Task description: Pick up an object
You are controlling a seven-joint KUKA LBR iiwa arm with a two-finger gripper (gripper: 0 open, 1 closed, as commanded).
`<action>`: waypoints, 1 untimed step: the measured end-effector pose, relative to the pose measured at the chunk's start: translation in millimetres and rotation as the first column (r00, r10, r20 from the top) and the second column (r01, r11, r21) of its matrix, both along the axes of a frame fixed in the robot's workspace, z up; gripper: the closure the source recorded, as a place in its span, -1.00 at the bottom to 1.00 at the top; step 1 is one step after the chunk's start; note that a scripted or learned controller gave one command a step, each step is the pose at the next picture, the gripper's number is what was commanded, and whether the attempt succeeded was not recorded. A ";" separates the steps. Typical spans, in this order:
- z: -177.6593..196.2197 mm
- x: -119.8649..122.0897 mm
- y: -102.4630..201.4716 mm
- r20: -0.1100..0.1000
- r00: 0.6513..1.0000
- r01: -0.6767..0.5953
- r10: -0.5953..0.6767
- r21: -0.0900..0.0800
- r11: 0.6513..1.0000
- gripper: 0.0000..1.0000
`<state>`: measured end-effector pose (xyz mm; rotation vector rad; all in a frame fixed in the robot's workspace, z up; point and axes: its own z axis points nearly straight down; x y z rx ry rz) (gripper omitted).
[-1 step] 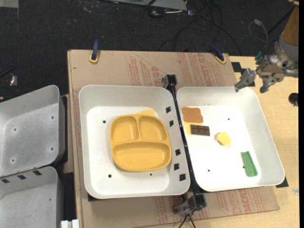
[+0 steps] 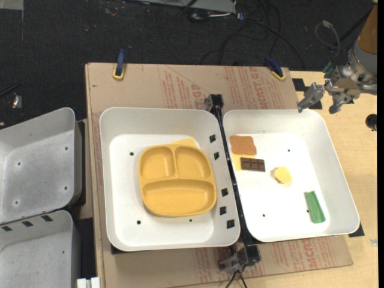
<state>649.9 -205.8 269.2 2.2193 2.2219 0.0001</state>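
Observation:
In the right bin (image 2: 336, 161) lie an orange-brown flat piece (image 2: 243, 144), a dark brown chocolate-like bar (image 2: 252, 165), a small yellow lump (image 2: 282, 175) and a green stick (image 2: 314, 207). My gripper (image 2: 324, 97) hangs above the bin's far right corner, off its back rim, well away from all four objects. Its two fingers are spread apart with nothing between them.
The left bin (image 2: 114, 161) holds a yellow divided tray (image 2: 177, 180). A black clamp strip (image 2: 223, 167) runs between the bins. Both sit on a cardboard sheet (image 2: 168, 83) held by blue-yellow clips. Spare white bins (image 2: 36, 161) lie at the left.

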 end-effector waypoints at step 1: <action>-43.9 -4.7 0.3 -0.004 1.000 0.002 -0.002 0.001 1.000 -1.00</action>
